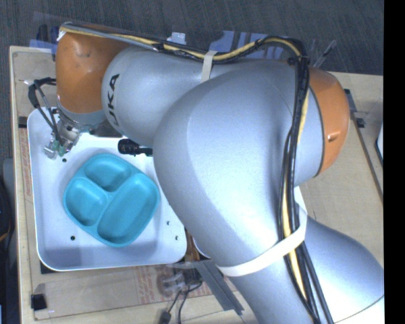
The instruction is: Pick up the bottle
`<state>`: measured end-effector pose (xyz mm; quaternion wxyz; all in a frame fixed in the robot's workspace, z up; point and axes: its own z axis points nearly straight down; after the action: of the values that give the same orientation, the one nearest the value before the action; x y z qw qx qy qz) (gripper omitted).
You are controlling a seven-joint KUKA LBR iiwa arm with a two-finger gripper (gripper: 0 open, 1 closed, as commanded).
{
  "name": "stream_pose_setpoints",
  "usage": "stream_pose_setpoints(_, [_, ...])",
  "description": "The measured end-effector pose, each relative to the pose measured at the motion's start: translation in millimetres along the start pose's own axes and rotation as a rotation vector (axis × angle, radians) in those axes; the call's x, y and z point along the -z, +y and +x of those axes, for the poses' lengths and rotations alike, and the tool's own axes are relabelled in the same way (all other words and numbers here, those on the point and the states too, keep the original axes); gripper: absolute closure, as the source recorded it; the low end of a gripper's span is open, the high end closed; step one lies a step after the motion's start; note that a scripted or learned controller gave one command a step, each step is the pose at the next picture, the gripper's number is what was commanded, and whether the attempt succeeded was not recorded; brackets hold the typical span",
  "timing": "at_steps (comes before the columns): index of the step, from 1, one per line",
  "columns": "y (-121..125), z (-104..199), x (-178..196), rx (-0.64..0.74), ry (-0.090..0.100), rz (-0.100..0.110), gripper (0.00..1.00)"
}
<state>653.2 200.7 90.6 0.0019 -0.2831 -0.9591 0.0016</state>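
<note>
Bins: one white bin is seen around the plate, resting on the tabletop.
Plates: one blue plate is laid flat in the bin; three hollows are counted in it.
Dark thing: one small dark thing is seen just above the plate, with its right end hidden under the arm.
Bottle: it cannot be told for sure which thing it is; the dark thing above the plate is the only likely one.
Arm: one grey arm is stretched over the plate's right side, and its orange band is bent down above the plate's upper left.
Gripper: one gripper is pointed down at the bin floor, near the plate's upper left edge and apart from it.
Gripper state: open or closed cannot be told.
</note>
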Motion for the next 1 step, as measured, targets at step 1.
stream_pose_setpoints(1, [0.8, 0.4, 9.7, 0.005, -0.001, 0.001, 1.0])
